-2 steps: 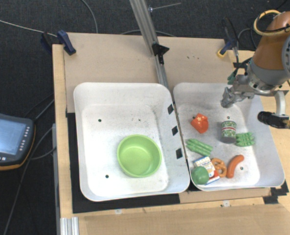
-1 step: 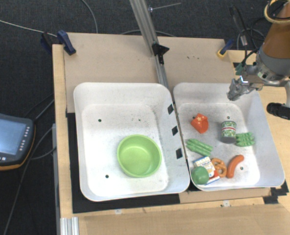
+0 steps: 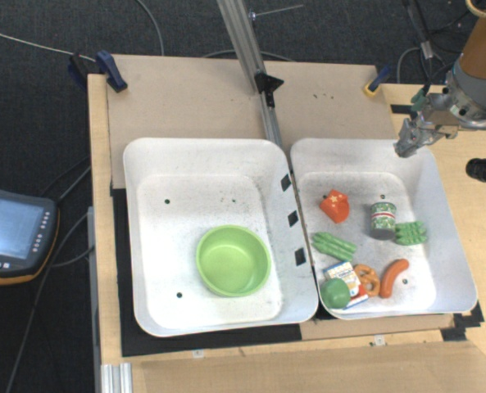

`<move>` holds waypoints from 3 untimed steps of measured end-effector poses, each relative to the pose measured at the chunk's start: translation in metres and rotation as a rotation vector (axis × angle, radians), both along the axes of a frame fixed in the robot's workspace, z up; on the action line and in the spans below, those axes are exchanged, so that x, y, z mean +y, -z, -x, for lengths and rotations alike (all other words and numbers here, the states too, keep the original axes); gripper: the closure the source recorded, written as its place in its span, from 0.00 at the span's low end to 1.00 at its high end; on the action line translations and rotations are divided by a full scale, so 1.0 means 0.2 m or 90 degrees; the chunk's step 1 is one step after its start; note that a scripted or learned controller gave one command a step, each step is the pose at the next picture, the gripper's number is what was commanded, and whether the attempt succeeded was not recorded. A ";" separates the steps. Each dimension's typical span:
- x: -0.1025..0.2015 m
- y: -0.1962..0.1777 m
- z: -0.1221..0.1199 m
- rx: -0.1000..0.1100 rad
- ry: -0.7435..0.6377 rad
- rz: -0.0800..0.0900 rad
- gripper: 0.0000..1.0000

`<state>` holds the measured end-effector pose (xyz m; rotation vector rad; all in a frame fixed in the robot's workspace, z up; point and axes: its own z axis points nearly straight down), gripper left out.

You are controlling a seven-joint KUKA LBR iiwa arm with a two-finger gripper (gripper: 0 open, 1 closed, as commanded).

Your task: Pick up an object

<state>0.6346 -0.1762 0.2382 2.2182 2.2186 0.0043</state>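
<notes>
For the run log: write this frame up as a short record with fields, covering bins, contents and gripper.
left bin: shallow white plastic bin holding a round lime-green plastic bowl
right bin: shallow white plastic bin
right bin contents: red toy pepper, small green-labelled can, green toy pea pods, leafy green toy vegetable, orange-red toy sausage, pretzel, small printed carton, green ball
gripper: two-finger gripper above the right bin's far right corner, holding nothing visible
</notes>
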 end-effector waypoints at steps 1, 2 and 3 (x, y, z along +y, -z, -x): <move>0.28 0.00 0.07 0.002 -0.003 -0.001 1.00; 0.55 0.03 0.12 0.003 -0.003 -0.002 1.00; 0.85 -0.01 0.10 0.002 -0.003 -0.002 1.00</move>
